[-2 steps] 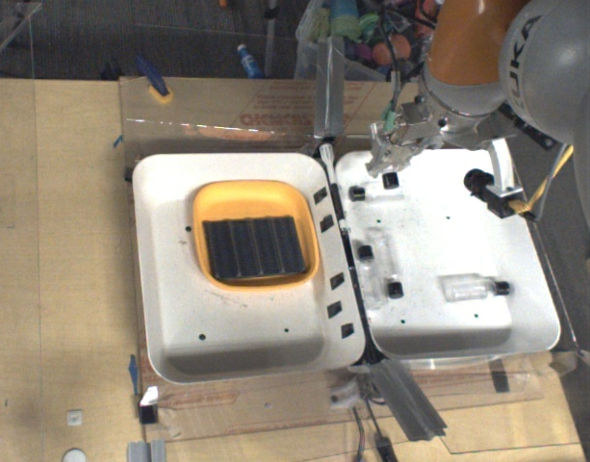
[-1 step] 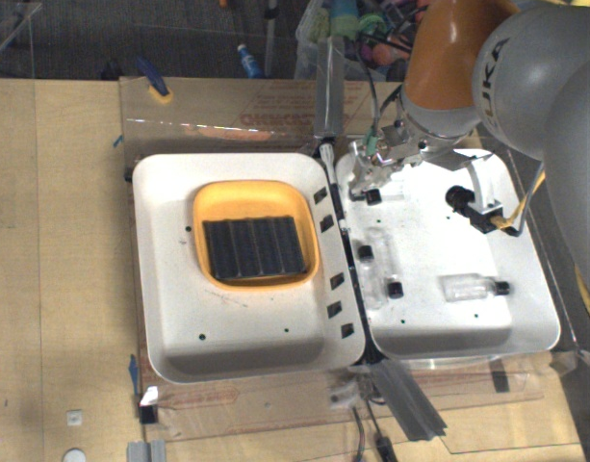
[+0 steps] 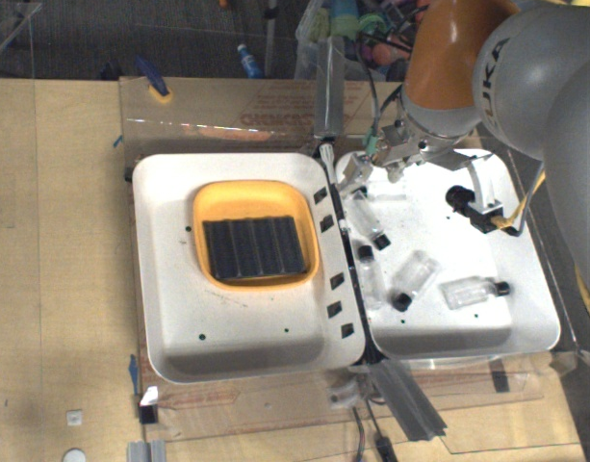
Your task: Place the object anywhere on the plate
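— So, where is the gripper [image 3: 360, 169] sitting?

— At the upper left corner of the right bin [image 3: 530, 306], close to the divider between the two bins. The grey arm with its orange band comes in from the upper right of the frame.

— Spread or pressed together?

— I cannot tell; from this angle the wrist covers too much of it.

— And the plate?

— The yellow plate [image 3: 206, 200] lies in the left bin [image 3: 160, 287], in its upper middle part, well apart from the gripper.

— Anything on it?

— A black ribbed slab [image 3: 254, 246] lies flat on the plate, covering most of its floor, with its ridges running from top to bottom of the frame. The yellow rim shows all around it.

— What is in the right bin?

— Clear vials with black caps, all lying on their sides. One vial [image 3: 415, 272] is near the middle of the bin, its cap pointing toward the lower left. Another vial [image 3: 466, 293] lies to its right, cap at the right end. A smaller one [image 3: 373, 241] lies close to the divider, below the gripper.

— Along the divider itself?

— A row of small black clips [image 3: 325, 222] runs down it.
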Available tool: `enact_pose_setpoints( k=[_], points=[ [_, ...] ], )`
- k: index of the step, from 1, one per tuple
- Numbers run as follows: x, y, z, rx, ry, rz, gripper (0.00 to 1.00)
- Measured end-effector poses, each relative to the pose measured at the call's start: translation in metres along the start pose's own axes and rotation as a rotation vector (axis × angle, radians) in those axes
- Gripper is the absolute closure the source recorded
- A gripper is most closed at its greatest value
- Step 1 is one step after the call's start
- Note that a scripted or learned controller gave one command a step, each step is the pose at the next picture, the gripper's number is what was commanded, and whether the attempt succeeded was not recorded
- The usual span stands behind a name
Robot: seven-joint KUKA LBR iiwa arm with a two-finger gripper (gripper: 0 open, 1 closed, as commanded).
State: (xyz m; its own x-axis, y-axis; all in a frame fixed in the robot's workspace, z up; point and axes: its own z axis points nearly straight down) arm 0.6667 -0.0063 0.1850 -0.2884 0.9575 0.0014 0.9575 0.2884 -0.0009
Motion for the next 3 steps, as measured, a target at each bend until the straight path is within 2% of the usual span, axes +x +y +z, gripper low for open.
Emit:
enact_pose_setpoints(
  k=[1, 2, 3],
  points=[
    [0.009, 0.004, -0.025, -0.006, -0.003, -0.24, 0.0],
    [0.084, -0.003, -0.074, -0.006, -0.002, -0.327, 0.0],
    [0.102, 0.008, -0.057, -0.003, -0.001, -0.694, 0.0]
  ],
)
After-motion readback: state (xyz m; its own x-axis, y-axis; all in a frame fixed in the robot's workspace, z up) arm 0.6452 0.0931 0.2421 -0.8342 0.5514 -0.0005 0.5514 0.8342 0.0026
